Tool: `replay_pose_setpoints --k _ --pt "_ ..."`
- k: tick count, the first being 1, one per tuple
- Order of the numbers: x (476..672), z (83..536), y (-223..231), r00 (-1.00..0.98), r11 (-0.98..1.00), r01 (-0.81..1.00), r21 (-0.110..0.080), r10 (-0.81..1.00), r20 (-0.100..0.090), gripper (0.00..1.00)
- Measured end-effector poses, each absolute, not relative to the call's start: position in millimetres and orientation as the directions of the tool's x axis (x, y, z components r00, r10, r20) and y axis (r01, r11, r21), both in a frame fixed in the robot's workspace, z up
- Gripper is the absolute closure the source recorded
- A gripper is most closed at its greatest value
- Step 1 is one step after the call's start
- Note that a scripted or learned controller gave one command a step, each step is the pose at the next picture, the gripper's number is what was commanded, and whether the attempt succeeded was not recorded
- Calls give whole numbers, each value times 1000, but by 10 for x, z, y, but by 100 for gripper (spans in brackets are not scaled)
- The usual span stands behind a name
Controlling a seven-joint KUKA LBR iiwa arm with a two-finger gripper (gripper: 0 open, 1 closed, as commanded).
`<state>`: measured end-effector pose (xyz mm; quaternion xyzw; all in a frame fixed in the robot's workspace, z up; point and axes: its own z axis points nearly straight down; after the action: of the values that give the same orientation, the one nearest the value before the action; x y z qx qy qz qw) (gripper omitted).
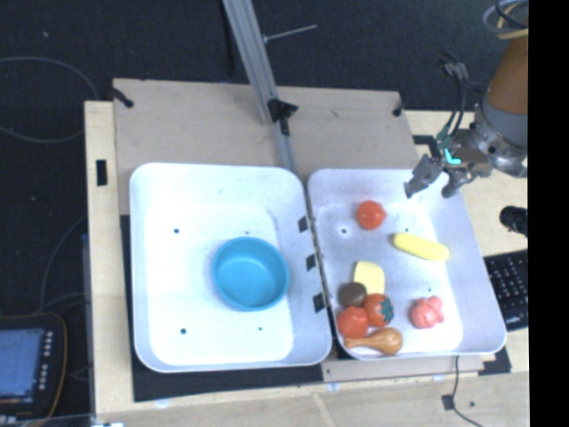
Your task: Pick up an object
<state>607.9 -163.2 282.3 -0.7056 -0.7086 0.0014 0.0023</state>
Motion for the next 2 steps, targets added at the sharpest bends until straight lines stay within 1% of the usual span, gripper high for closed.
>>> replay_pose_setpoints --k 1,2 --pt "6090 2861 -1633 -5 5 1000 2 1000 0 0" --pt "6044 2269 -1727 1 -1 1000 -3 1000 -4 0"
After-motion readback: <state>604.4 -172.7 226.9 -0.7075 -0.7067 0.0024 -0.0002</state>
